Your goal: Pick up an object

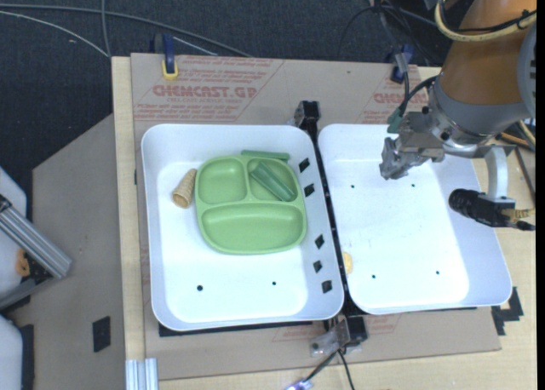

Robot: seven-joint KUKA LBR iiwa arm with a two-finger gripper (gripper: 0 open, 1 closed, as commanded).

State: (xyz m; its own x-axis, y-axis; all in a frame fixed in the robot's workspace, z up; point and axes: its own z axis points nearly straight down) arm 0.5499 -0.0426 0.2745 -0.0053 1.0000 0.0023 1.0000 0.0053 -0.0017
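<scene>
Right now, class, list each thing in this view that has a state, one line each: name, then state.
Green divided plate: flat, right way up, in the left bin.
Green utensil: lying in the plate's upper right compartment.
Ice cream cone: on its side, beside the plate.
Gripper: over the right bin.

Green divided plate [247, 228] (left bin [170, 286]), cone [183, 187] beside it — claw [393, 167] over right bin [443, 286]
</scene>
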